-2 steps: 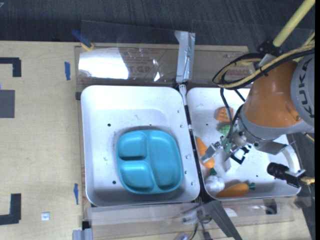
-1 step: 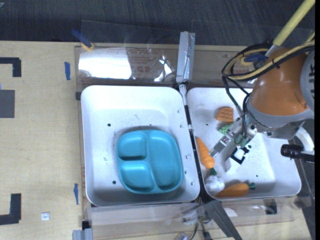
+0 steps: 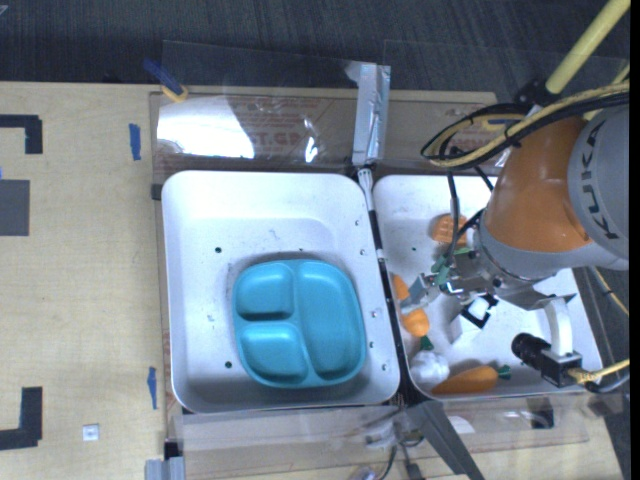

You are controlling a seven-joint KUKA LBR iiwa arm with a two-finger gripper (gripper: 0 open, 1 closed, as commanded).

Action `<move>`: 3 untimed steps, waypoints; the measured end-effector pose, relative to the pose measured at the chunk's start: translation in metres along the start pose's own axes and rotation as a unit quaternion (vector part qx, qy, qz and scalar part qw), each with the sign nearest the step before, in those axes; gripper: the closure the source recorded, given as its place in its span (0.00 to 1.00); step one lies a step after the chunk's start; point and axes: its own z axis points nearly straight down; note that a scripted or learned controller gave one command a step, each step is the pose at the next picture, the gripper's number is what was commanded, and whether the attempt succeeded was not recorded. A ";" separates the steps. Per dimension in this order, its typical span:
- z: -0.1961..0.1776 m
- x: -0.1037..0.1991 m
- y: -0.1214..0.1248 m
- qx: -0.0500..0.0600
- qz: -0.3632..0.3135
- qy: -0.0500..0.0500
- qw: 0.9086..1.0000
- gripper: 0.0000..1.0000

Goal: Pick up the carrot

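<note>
The carrot (image 3: 466,378) is long and orange with a green stub at its right end. It lies flat along the near wall of the right bin (image 3: 400,208). My gripper (image 3: 447,276) hangs over the middle of that bin, below the grey and orange wrist. It is farther back than the carrot and apart from it. The wrist hides much of the bin's right half.
Small orange pieces lie at the bin's left side (image 3: 413,321) and near the back (image 3: 443,228). A white lump (image 3: 430,369) sits just left of the carrot. The left bin (image 3: 200,208) holds a blue divided plate (image 3: 298,320). Cables run behind the arm.
</note>
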 end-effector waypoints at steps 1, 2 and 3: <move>0.000 -0.011 0.001 0.000 -0.077 0.000 0.997 0.00; 0.000 0.004 -0.013 -0.001 -0.240 -0.001 0.971 0.00; 0.000 -0.012 0.006 -0.002 -0.048 -0.002 0.999 0.00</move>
